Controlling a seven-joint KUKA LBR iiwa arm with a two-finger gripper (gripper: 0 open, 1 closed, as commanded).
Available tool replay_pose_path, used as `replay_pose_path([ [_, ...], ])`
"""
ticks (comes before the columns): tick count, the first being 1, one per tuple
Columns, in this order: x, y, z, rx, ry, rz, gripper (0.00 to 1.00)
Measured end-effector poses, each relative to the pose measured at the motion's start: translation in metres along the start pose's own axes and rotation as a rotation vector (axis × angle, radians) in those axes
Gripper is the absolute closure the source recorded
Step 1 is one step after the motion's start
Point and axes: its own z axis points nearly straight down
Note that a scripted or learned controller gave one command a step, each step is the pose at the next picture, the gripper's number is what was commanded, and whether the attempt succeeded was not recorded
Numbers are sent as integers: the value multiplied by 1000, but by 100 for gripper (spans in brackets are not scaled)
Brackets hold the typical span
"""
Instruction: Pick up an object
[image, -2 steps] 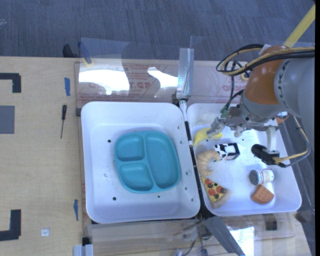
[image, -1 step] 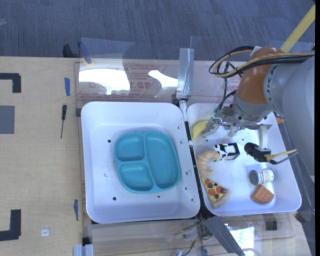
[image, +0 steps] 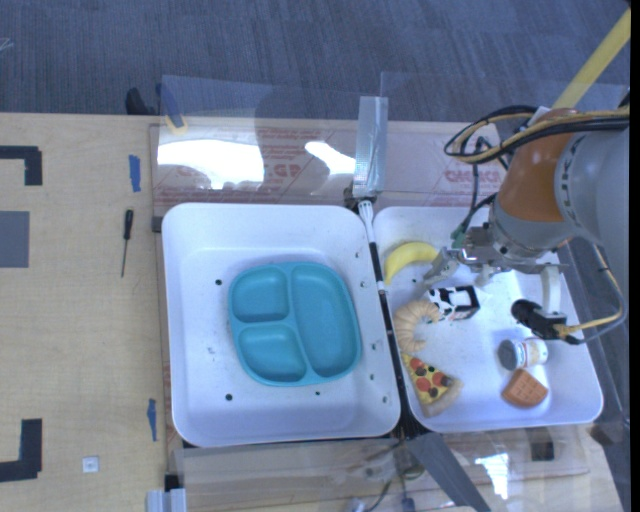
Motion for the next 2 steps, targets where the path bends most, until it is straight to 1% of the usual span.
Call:
replay_pose_path([
  [1, 1, 3, -13, -8, -1, -2, 100],
  [2, 1, 2, -12, -6, -1, -2, 0],
])
